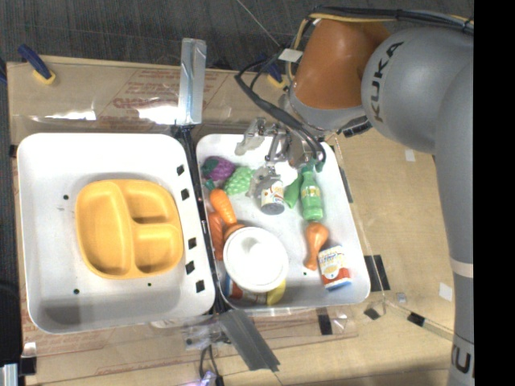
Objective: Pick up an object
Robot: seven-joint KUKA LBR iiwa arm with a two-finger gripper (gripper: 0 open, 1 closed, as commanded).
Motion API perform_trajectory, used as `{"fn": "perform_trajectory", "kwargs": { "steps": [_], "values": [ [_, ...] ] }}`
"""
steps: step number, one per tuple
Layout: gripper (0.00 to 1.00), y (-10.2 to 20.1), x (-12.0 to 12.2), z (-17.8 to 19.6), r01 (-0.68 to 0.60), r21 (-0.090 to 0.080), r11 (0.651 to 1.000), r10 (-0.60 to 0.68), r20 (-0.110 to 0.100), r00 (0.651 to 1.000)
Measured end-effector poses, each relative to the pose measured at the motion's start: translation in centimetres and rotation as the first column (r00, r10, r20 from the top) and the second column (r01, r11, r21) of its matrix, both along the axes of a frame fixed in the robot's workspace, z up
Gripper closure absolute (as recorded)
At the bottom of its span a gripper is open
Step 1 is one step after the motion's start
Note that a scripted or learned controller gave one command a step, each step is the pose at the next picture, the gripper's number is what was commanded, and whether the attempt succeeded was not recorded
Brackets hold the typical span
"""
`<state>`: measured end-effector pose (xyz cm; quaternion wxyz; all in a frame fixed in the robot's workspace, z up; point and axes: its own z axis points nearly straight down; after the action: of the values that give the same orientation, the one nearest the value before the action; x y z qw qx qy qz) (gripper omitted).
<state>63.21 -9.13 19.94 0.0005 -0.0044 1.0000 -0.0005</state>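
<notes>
My gripper (270, 153) hangs over the far part of the right bin (352, 240), under the orange wrist band. Directly below it lies a small silver can (271, 195) with a red and yellow label; whether the can is gripped is unclear. Beside the can are green grapes (238, 181) and purple grapes (215, 167) on the left, and a green bottle (311, 196) on the right. Nearer the front are a carrot (223, 207), a white round bowl (255, 257), a brown drumstick (315, 243) and a small white bottle with a red base (333, 266).
The left bin (40, 175) holds a yellow divided tray (129, 225). A divider wall with black clips (193, 215) runs between the bins. The grey arm (418, 79) covers the bench's right side. Cables (257, 95) loop behind the right bin.
</notes>
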Motion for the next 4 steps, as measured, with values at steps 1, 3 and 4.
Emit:
{"fn": "perform_trajectory", "kwargs": {
  "steps": [1,3,4],
  "values": [
    [0.0,-5.2,-1.2,-5.4,-0.099,0.001,0.995,0.099,-0.004,0.995],
    [0.0,-8.6,-3.4,-10.6,-0.104,0.002,0.995,0.104,-0.001,0.995],
    [0.0,-8.2,-3.5,-10.6,-0.067,0.002,0.998,0.067,-0.004,0.998]
  ]
}}
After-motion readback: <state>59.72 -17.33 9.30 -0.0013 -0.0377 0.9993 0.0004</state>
